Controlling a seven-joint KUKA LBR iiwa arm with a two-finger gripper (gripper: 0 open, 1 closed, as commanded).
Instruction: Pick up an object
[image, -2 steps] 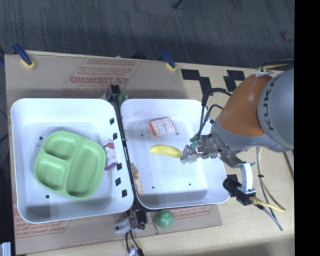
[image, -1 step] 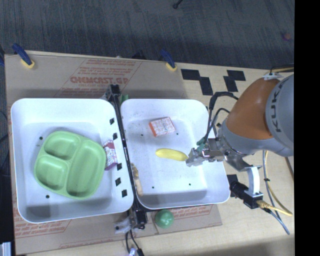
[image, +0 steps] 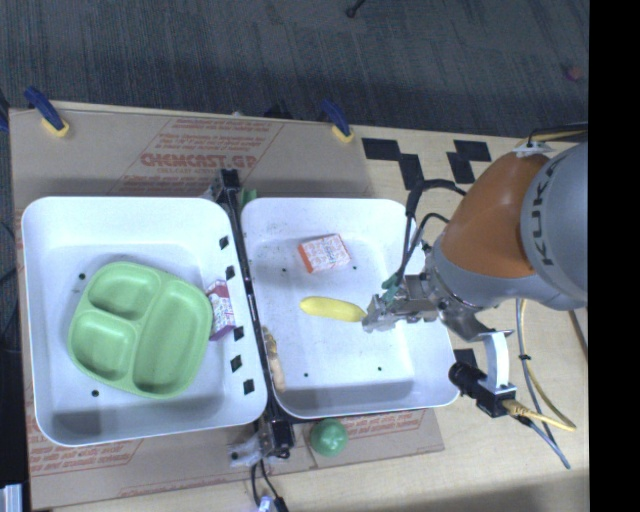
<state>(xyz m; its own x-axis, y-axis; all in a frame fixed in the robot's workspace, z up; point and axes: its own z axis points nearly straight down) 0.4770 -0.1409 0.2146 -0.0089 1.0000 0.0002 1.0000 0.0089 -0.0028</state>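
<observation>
The hand (image: 378, 313), its grip state impossible to tell, sits at the right tip of the small yellow banana-shaped object (image: 332, 309) in the right white bin (image: 430, 390); closing there may nudge it away.

Dark grey carpet floor (image: 300, 50) runs along the top of the view, ribbed in texture and dimly lit. Light wood worktop (image: 590, 440) shows at right and lower right. Brown cardboard sheet (image: 190, 150) with red print lies flat on the worktop. Two blue clamps (image: 47, 110) (image: 337, 118) sit at the cardboard's far edge. Black square markings (image: 425, 155) show on the worktop just past the cardboard's right corner. Lighting is even and soft.
</observation>
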